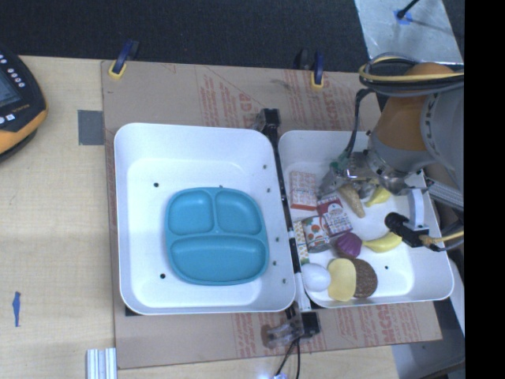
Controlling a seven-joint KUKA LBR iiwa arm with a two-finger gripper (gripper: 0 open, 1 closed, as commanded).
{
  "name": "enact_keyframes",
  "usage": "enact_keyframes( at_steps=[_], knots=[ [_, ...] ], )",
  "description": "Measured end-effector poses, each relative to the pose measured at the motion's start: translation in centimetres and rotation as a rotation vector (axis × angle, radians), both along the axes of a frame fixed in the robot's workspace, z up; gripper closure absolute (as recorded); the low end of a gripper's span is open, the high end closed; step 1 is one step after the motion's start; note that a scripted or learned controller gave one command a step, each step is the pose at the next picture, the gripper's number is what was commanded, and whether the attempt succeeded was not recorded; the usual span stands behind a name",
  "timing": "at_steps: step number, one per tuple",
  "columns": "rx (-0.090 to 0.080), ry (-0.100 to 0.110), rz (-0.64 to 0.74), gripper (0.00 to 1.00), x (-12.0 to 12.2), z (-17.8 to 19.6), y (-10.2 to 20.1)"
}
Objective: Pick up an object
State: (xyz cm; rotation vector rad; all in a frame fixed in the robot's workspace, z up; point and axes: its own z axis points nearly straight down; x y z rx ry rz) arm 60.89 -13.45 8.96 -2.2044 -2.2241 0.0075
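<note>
End effector [347,181], grip state unclear, hovers over right bin [426,287]; one blue tray [215,236] sits left.

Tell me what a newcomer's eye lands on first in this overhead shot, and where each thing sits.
The blue divided plate stands out first, lying alone in the left bin. Next comes the grey arm with its orange band, reaching from the right with its gripper low over the right bin. That bin holds a crowded heap of small toy foods, among them a yellow banana and a purple piece.
</note>
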Motion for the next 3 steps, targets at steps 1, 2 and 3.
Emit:
enact_keyframes(
  at_steps=[1, 2, 3],
  knots=[
    [-0.003, 0.016, -0.01, 0.0, 4.4, 0.1, 1.2],
    [-0.004, -0.006, -0.011, 0.0, 2.4, 0.3, -5.4],
    [-0.008, 0.011, -0.005, 0.0, 4.4, 0.1, 1.7]
  ],
)
